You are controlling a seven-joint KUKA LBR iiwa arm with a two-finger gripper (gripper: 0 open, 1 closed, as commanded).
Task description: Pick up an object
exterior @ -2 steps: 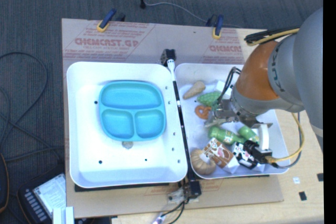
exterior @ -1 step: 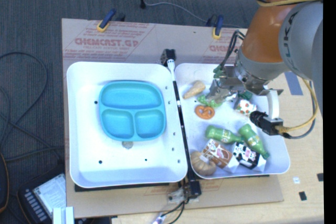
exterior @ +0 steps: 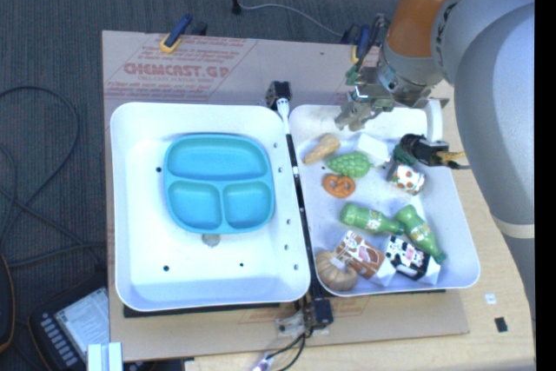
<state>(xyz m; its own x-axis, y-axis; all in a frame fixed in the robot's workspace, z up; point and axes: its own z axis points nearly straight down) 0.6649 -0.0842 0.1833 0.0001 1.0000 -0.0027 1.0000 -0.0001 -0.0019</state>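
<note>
the tool [exterior: 358, 111] hangs over the far edge of the right bin [exterior: 465, 269], just above a tan peanut-shaped toy [exterior: 322, 149] and a green bumpy toy [exterior: 350, 162]; i cannot tell how far it is open, and nothing shows in its grip. further toys lie in that bin: an orange pretzel [exterior: 339, 185], two green bottles [exterior: 372, 219] and a cow-patterned carton [exterior: 410, 259]. the left bin [exterior: 139, 274] holds a blue divided tray [exterior: 219, 183].

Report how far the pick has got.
Done: the arm has reached over the right bin, with the hand low at its far edge. In hand: nothing is visibly held. Left: grasp and lift something; the peanut, green grapes and pretzel lie nearest. The blue tray sits in the left bin.
</note>
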